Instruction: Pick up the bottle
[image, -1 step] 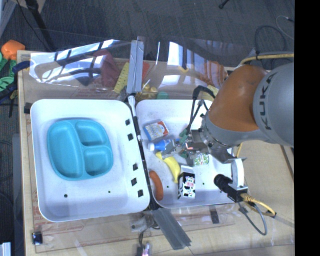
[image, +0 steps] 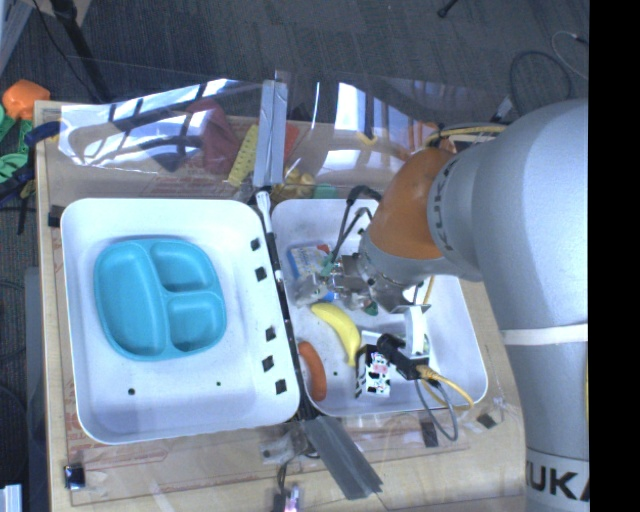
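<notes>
In the right bin, a clear bottle with a blue label lies at the upper left, near the bin's left wall. My gripper hangs low over the bin's middle, just right of and below the bottle, under the orange-banded wrist. Its tip sits between the bottle and a yellow banana. The wrist hides part of the bin behind it. Nothing visibly sits in the gripper.
An orange-red oblong thing lies at the right bin's lower left. A small black-and-white patterned thing stands near the front. The left bin holds a blue divided plate. The grey arm fills the right side.
</notes>
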